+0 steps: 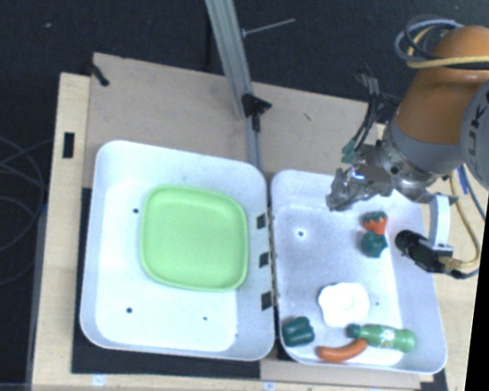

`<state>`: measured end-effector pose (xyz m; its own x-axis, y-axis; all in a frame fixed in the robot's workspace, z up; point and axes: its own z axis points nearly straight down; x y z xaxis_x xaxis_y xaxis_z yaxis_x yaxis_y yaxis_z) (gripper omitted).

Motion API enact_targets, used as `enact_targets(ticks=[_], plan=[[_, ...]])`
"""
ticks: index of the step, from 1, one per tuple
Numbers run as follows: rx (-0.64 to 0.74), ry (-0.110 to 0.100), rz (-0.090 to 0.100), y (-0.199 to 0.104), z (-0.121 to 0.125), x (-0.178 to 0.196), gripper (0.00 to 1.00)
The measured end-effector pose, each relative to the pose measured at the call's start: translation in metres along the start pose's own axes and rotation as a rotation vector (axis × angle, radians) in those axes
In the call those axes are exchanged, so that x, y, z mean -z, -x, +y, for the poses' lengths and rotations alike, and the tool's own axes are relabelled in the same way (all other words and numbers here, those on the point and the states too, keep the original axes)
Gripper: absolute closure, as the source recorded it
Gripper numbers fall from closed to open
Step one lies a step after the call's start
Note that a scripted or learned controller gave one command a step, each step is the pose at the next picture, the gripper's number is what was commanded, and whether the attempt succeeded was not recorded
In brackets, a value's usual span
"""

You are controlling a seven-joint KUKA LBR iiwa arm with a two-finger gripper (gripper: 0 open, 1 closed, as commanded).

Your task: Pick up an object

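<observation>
My gripper (344,197) hangs over the far edge of the right bin (308,252), fingers pointing down, with nothing visibly held between them. Just to its right lie a small orange and red object (374,222) and a teal lump (373,244). Toward the near side of that bin sit a white lump (342,303), a green bottle (381,336), an orange carrot-like piece (340,352) and a dark green block (297,331). A light green square plate (194,237) lies in the left bin (113,244).
A grey metal pole (233,46) slants across the bench behind the bins. The bins sit side by side on a tan board (176,105), joined by small clips at their shared edge.
</observation>
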<state>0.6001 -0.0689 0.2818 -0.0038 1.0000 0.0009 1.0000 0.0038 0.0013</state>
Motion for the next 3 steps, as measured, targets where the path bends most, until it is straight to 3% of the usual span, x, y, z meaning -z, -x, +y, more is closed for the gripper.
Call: enact_targets(ticks=[2,3], plan=[[-0.001,-0.001,-0.001,-0.107,0.002,-0.012,1.0],[-0.001,-0.002,-0.001,-0.152,-0.01,-0.032,1.0]])
